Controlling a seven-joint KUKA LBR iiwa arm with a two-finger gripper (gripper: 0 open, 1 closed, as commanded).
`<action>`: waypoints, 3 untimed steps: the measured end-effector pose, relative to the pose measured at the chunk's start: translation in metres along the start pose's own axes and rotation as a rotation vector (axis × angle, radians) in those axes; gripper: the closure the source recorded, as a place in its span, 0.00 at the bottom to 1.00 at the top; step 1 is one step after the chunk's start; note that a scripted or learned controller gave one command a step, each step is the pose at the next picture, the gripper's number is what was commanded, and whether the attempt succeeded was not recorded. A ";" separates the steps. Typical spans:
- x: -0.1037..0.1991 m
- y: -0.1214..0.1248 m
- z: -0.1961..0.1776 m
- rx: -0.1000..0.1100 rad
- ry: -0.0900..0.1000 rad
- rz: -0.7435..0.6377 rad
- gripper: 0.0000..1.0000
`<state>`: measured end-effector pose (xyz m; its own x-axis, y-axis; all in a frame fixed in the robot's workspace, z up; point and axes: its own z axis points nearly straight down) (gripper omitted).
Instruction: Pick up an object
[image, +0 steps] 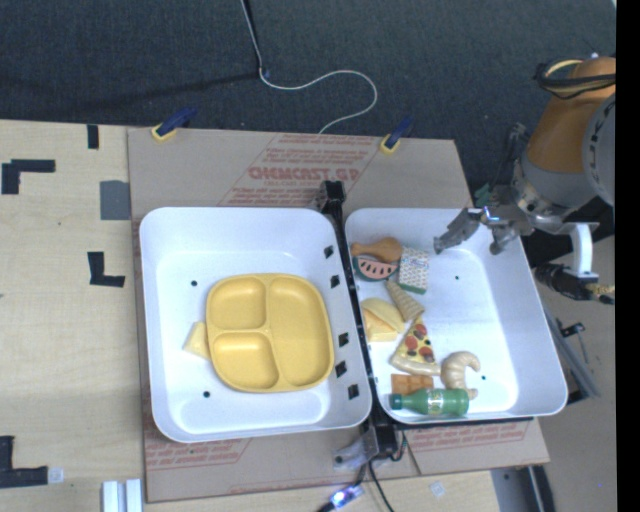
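Nearest the bench's front edge, in the right bin, lies one green bottle on its side, with one croissant just behind it and a small orange-brown cracker piece touching its neck end. Behind those sits one pizza slice, then a pale yellow wedge that may be cheese, one ridged cone-like piece, one small speckled packet, one watermelon slice and an orange-brown item I cannot identify. All of these crowd along the bin's left wall.

The left bin holds one yellow divided plate with three compartments; a pale scrap pokes out from under its left edge, mostly hidden.

My gripper hangs over the far right part of the right bin, well apart from the toys. It holds nothing that I can see, and I cannot tell how far its fingers are spread. My arm is cut off at the right.
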<state>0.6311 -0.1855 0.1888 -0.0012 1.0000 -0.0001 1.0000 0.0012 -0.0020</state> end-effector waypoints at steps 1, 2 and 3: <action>0.001 0.004 0.063 0.003 0.000 -0.002 0.00; 0.001 0.005 0.103 -0.002 -0.001 -0.001 0.00; 0.003 0.009 0.087 -0.011 0.001 -0.003 1.00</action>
<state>0.6396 -0.1830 0.1018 -0.0046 1.0000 0.0006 0.9999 0.0046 0.0093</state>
